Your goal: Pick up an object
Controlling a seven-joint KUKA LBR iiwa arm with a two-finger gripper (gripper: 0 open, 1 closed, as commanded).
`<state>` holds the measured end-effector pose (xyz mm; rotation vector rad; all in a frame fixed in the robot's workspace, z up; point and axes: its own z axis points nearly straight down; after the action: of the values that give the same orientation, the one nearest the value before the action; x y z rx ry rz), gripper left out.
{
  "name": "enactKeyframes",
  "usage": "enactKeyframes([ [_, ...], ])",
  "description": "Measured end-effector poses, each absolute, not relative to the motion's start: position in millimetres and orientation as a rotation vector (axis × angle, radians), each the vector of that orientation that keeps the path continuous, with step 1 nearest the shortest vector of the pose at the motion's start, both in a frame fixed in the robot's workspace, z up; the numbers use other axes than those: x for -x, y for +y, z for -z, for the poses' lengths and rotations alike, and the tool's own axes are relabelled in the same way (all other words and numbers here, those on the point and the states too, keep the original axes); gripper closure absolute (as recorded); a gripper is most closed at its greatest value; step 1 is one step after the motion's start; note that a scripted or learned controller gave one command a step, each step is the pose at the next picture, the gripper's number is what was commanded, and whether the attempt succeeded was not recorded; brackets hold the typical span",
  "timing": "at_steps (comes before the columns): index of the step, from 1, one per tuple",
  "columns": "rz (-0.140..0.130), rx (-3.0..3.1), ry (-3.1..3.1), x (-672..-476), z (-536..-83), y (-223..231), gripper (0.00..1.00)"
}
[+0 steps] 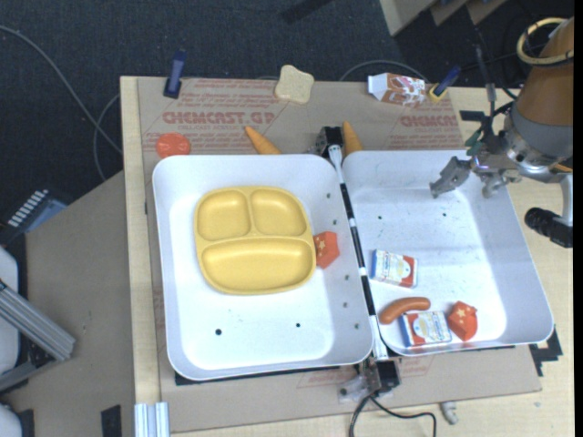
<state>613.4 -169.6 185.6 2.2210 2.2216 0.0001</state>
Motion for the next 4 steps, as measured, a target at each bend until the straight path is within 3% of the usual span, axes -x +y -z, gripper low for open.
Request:
enactKeyframes([
  [1,0.001,-2.222,2.226,-646.2,-126.2,-115.2,0.0],
  [2,0.0,-2.22,2.22,-652.3,-98.6,-213.5,0.0],
  [3,0.0,-2.221,2.223,-572.4,-83.9,-144.6,0.0],
  [4,-0.002,-2.217,2.217,-667.3,-152.1,-225.0,0.0],
])
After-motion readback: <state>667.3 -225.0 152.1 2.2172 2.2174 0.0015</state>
